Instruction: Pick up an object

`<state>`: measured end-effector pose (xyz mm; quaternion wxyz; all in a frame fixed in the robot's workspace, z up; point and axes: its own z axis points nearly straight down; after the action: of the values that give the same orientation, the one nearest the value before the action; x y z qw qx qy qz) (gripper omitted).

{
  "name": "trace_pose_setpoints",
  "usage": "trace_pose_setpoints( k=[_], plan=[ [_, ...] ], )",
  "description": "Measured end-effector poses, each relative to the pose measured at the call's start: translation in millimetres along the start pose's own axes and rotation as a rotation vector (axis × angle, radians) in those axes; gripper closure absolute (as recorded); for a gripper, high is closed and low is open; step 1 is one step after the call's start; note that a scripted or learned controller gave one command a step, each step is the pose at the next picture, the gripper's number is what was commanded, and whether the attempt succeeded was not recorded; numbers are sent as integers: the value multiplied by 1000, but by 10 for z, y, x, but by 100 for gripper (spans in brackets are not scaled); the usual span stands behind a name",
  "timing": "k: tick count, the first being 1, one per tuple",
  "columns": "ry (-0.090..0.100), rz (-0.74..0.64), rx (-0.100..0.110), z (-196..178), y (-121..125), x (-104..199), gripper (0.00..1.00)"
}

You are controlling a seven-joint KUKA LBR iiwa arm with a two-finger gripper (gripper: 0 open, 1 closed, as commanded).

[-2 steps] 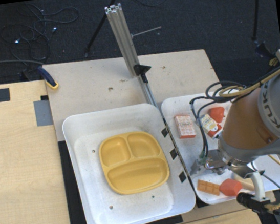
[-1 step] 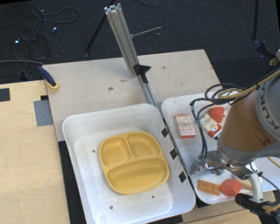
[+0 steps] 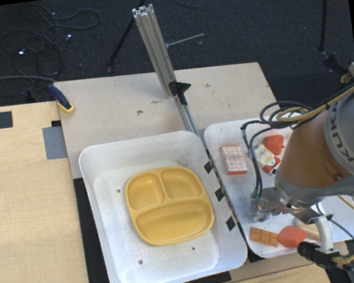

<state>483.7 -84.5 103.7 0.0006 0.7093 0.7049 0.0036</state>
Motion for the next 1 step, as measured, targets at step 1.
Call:
trace_pose_setpoints(
  k=[1],
  plan=[
    [-4, -6, 5, -428, 34, -47, 100]
  ],
)
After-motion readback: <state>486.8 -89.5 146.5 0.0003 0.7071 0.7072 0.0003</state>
